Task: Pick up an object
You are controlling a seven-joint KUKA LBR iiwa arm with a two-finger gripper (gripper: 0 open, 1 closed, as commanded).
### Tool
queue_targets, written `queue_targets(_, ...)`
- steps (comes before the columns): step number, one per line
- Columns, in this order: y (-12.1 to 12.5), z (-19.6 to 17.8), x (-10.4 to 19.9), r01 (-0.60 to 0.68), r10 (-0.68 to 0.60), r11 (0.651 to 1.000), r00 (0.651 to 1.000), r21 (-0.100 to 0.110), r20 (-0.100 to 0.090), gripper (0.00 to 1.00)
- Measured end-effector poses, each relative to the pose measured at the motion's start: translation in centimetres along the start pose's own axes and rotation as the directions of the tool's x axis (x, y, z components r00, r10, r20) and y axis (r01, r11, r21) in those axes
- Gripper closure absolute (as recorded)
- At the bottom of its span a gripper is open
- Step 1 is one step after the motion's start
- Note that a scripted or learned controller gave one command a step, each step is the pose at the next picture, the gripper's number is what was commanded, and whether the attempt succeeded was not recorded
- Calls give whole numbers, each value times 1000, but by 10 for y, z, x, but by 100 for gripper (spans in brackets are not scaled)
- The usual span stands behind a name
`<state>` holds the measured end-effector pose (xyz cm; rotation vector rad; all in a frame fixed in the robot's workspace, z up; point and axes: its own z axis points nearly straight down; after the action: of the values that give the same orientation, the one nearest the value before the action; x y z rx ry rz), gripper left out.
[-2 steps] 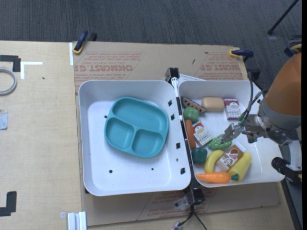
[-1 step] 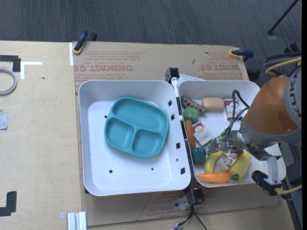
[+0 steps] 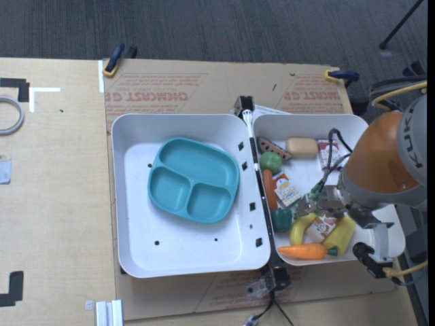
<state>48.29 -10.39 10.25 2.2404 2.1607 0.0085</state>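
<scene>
Grey gripper [image 3: 319,201] hung low in the right bin [image 3: 353,122] just above the banana [image 3: 299,228]; finger state unclear.

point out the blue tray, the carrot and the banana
blue tray [image 3: 194,180], camera view, on the ridge between its compartments
carrot [image 3: 301,252], camera view, middle of its orange body
banana [image 3: 300,230], camera view, on its yellow curve
</scene>
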Motion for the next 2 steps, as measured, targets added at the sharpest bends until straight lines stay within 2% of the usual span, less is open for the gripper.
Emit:
queue_targets(1,2,0,-4,410,-410,912,912,-6,7,0)
queue_targets(2,8,-12,-2,408,-407,913,913,-21,12,100)
